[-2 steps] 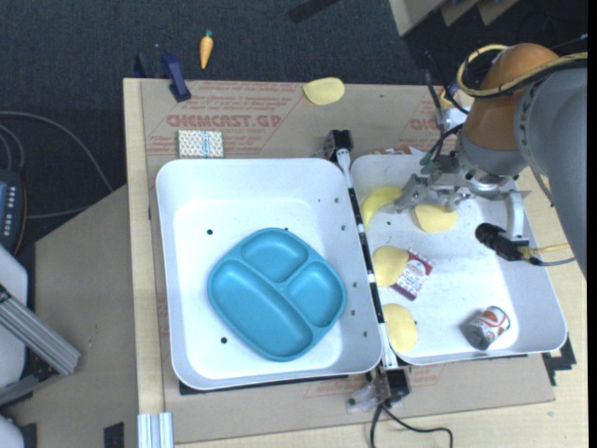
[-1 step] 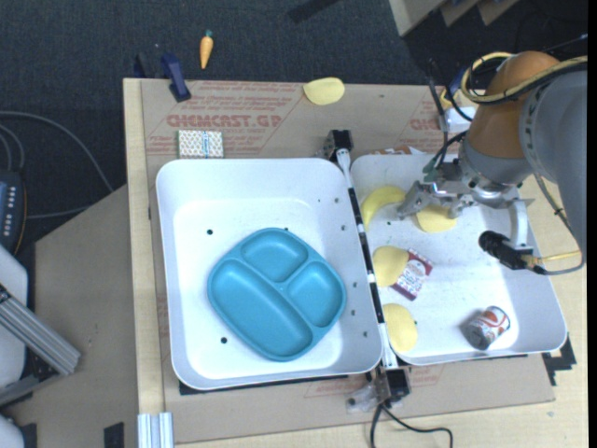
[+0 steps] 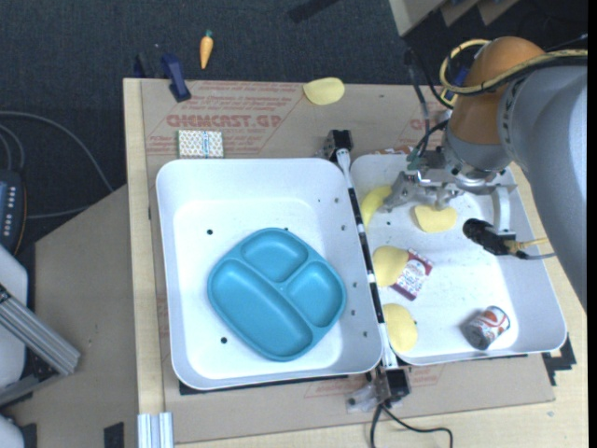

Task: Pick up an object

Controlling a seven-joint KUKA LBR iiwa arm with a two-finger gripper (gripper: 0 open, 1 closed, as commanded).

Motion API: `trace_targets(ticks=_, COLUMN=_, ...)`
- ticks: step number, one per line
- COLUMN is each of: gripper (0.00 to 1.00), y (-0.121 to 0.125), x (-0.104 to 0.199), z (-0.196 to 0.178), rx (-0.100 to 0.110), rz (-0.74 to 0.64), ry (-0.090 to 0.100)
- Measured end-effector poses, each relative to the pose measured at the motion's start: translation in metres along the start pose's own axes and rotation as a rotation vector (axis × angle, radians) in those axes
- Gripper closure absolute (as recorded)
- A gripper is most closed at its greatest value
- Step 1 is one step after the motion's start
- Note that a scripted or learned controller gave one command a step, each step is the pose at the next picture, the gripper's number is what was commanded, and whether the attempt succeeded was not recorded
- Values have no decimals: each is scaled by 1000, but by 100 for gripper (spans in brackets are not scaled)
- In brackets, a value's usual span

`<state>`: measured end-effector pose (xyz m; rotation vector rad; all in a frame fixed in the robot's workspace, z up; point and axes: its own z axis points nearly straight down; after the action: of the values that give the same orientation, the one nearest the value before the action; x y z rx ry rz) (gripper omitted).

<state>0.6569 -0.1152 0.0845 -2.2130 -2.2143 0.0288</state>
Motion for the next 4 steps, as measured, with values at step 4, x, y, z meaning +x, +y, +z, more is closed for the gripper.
trace_targets(ticks=4, gripper=0, y=-22, x=10, z=0, rx=-19, rz=1, ry=6)
